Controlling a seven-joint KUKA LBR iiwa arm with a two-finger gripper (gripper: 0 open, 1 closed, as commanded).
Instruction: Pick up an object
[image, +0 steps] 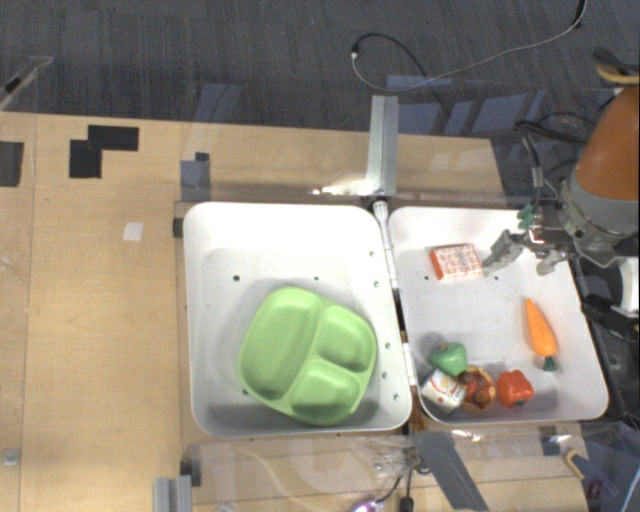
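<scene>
two shallow white bins are sitting side by side on the bench: the left bin is holding one thing, a green divided plate with three compartments, lying toward the bin's near right corner. the right bin is holding five things that can be counted: one small red and white packet near the far side, one orange carrot with a green tip by the right wall, one green pepper-like piece, one red piece, and one small can-like item with a printed label, the last three crowding together along the near edge with some brownish bit between them that is too small to name. the packet is showing a grid of print, but no writing is coming through legibly, and the can label is too blurred to read.

the gripper is hanging over the far right part of the right bin, just beside the packet. its fingers are standing released, gripping nothing.
</scene>
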